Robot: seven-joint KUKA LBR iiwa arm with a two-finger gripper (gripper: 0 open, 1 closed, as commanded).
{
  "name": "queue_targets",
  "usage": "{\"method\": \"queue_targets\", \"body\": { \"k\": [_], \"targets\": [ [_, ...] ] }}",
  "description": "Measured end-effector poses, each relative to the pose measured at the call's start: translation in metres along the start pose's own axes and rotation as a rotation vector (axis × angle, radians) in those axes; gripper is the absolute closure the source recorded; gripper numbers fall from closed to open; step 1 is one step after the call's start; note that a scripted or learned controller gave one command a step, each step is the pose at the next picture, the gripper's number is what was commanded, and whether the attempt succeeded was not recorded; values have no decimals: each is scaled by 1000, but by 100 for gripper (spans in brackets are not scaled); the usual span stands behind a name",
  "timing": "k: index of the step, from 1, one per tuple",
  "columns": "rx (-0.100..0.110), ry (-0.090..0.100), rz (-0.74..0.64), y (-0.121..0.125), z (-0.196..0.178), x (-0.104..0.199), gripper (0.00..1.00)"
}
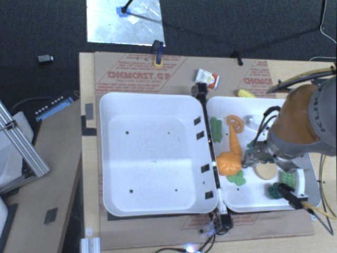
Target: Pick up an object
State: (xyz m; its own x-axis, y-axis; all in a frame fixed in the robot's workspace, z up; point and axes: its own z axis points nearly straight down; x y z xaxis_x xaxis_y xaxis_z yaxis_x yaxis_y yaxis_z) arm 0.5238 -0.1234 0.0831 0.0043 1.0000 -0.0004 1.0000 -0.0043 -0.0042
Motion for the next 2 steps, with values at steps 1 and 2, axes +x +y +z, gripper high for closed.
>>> {"method": "queue_targets", "body": {
  "k": [1, 2],
  "targets": [
    [-21, -2, -14, 102, -79, 25, 100],
    [-6, 5, -18, 50, -103, 122, 100]
  ]
}}
